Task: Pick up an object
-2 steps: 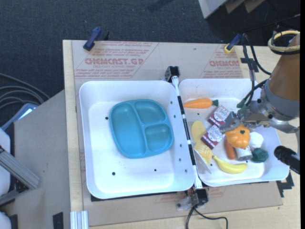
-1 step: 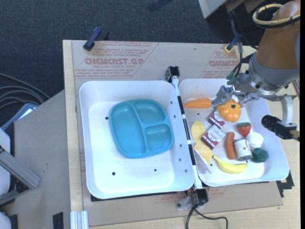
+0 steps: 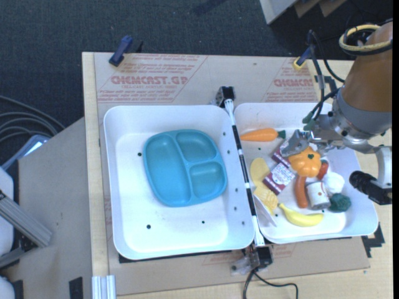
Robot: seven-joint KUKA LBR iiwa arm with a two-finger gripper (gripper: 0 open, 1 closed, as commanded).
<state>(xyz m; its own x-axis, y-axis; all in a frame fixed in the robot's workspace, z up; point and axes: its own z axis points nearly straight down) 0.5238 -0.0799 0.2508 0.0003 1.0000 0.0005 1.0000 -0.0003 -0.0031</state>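
We see the gripper point(image 3: 298, 143) low in the right bin point(image 3: 361, 226), just left of the orange pepper point(image 3: 305, 162) among the toy food; whether it grips anything, we cannot tell.

A robotics lab: a clamped plywood bench point(image 3: 187, 73), loose cables point(image 3: 25, 120) and toy food point(image 3: 302, 217) in bins.

A blue divided plate point(image 3: 185, 166) lies in the middle of the left white bin point(image 3: 124, 229), on a bench point(image 3: 156, 80) printed with red lettering, with a blue clamp point(image 3: 120, 50) at the bench's far left corner.
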